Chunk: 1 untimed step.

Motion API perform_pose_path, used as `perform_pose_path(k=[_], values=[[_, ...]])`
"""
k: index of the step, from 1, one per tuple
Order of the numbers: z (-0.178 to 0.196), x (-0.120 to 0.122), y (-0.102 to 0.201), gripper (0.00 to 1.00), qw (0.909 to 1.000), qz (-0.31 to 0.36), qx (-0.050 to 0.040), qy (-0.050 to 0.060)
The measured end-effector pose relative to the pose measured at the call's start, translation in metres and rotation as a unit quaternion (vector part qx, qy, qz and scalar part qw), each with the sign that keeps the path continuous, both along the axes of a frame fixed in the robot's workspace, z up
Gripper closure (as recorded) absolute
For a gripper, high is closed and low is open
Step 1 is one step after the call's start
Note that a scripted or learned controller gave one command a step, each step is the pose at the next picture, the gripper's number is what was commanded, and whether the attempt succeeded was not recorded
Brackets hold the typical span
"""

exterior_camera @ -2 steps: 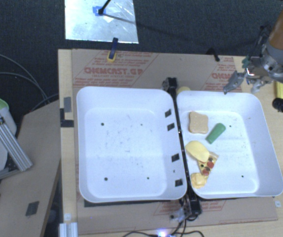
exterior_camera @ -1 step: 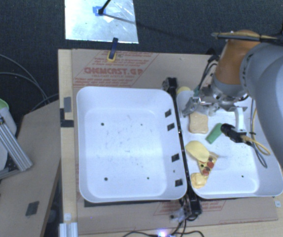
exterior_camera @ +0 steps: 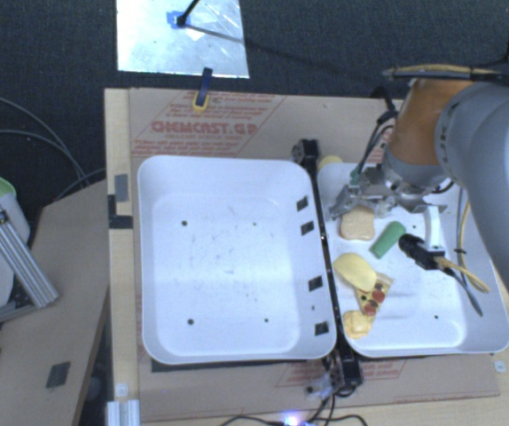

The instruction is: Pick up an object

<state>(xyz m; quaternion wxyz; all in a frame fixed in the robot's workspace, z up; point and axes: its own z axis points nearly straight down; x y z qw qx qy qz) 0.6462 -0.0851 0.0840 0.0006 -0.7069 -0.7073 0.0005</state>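
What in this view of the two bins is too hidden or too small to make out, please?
- Camera view, right bin: its upper right corner is covered by the arm.
- Camera view, tan piece: its upper edge is overlapped by the gripper.
- Camera view, red-spotted item: too small to identify.

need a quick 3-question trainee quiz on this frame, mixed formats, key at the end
1. Multiple choice: where does the yellow curved piece lie? A) in the view's left bin B) in the view's right bin C) on the bench outside both bins
2. True or false: the gripper hovers over the view's left bin.
3. Fill in: the cylinder just right of the tan piece in the view is ___ in colour.

Key: 1 B. 2 False, it is over the right bin, close above the tan piece. 3 green.
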Motion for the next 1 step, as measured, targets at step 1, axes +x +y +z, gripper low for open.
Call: perform_pose_path(k=[1], values=[[0.0125, 0.0024, -0.0002, 1.0, 1.0, 0.0, -0.0001, -0.004]])
